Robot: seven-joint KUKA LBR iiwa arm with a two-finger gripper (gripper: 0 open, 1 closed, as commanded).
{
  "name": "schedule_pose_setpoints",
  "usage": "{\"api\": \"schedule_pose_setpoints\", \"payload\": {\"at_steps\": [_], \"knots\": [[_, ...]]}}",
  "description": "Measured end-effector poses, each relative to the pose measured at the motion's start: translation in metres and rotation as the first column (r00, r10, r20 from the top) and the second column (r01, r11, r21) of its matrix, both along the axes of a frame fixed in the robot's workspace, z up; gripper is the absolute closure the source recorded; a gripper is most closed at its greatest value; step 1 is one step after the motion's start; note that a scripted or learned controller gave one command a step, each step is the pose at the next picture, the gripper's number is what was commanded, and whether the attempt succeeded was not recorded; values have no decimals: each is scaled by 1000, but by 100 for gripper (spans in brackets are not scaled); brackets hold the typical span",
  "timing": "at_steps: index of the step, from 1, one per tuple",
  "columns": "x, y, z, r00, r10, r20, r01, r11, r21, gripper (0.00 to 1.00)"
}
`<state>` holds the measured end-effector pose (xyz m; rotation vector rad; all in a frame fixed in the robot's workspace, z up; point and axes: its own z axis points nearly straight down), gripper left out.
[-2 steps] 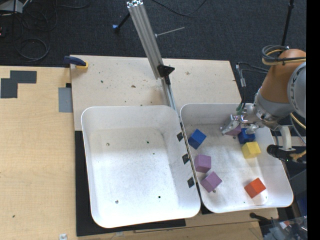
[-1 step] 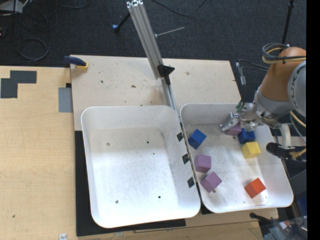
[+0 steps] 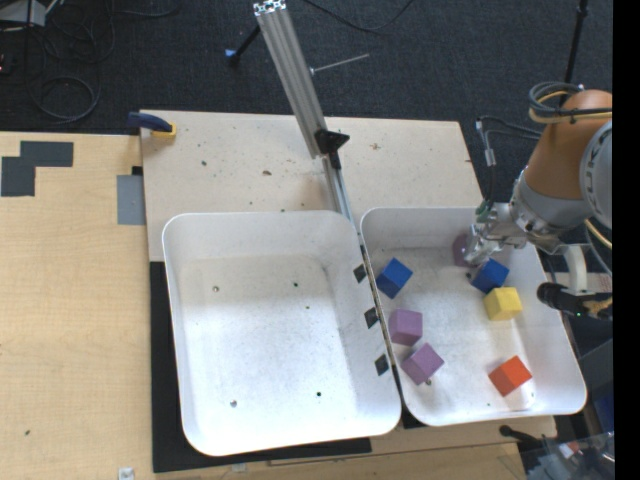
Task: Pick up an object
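Speckled wooden bench [image 3: 400, 148] | smooth white right bin [image 3: 560, 393]: matte cubes | jaws [image 3: 487, 251] above blue cube [image 3: 489, 275], state unclear

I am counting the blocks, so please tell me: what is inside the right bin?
Inside the right bin: two blue cubes, two purple cubes, a yellow cube, an orange cube. The claw partly covers another purple object.
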<state>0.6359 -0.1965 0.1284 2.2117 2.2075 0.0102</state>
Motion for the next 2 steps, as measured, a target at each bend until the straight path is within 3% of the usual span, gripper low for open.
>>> {"api": "schedule_pose_setpoints", "payload": {"at_steps": [1,2], "knots": [[6,0,44,1000,3,-14,-3,1000,6,100],[6,-2,75,1000,4,-14,-4,1000,6,100]]}}
